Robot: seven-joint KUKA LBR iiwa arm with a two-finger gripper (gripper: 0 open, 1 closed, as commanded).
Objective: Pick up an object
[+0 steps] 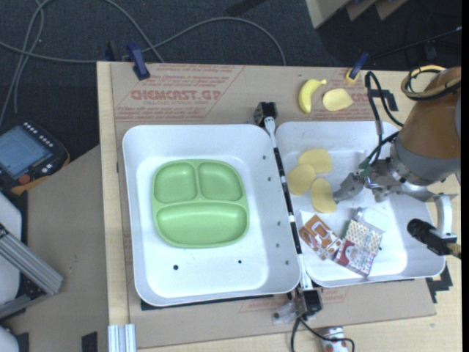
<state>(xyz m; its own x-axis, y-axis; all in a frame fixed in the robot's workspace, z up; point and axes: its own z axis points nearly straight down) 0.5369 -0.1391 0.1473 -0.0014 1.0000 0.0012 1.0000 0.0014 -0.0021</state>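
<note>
Camera view looks down on the right bin point(392, 134), where the likeliest pick is a cluster of three pale yellow chip-like pieces point(311, 176) lying in that bin's left part, close to the divider between the bins. They overlap or touch one another, so they read as a loose pile. The gripper point(359, 185) hangs just beside them, on the side away from the divider, low over the bin floor; I cannot tell how it is set, since the metal parts blur together there.

Judging from this, the main risk is a miss: the pieces look thin and flat, so a descent could slide over them or nudge them toward the divider instead of catching one. Two could also lift together and one drop. The gripper sits between the yellow pieces and the packets, so a slight offset could catch a packet edge instead.

Toward the near edge of the right bin lie two flat printed packets: a red and white packet point(322, 237) and a patterned packet point(363, 244), touching each other. Beyond the right bin's far rim, on the desk point(176, 86), sit one small banana point(310, 94) and one more yellow piece point(338, 99). Left of the right bin, the left bin point(139, 152) holds one green divided plate point(199, 203) with three compartments.
</note>
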